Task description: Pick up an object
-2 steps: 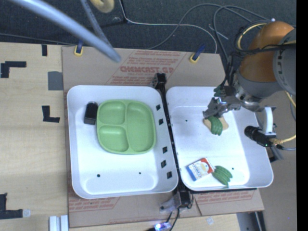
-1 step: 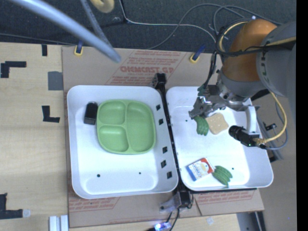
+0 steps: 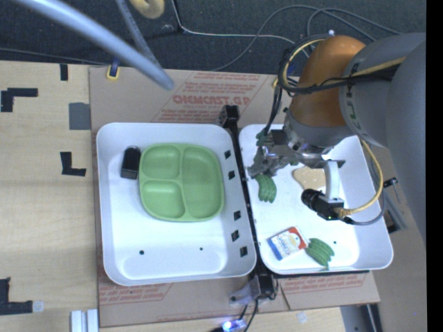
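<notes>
Two white bins (image 3: 111, 185) sit side by side on your cardboard-covered bench, and the gripper (image 3: 266, 166) hangs low in the right one with a small green piece (image 3: 267, 189) directly beneath its tips. Whether those tips are apart or clamped on the piece, you cannot tell. It looks light, soft and slightly slick, so take it across its narrow middle.
</notes>
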{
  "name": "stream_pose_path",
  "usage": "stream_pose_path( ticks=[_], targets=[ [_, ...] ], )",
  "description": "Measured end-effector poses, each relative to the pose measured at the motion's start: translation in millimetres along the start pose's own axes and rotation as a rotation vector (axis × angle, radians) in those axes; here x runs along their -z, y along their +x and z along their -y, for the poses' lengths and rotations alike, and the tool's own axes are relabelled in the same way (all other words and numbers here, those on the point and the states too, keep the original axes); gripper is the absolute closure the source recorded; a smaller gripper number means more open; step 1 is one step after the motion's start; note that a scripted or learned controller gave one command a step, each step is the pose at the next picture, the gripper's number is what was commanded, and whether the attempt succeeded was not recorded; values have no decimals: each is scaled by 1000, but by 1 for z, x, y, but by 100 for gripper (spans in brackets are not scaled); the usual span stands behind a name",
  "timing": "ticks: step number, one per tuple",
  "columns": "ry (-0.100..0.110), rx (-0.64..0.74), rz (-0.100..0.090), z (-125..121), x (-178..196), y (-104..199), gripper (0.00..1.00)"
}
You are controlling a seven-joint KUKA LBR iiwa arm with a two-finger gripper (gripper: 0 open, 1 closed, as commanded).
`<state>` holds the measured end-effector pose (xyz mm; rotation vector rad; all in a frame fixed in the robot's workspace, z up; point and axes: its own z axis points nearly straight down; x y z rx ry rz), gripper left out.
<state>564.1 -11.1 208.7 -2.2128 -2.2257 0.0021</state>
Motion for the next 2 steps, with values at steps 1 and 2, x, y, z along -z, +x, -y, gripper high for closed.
stream_pose_path(
  ticks=[1, 2],
  targets=[
    [0, 0, 0, 4, -6, 50, 100],
    [-1, 1, 0, 22, 8, 101, 100]
  ],
)
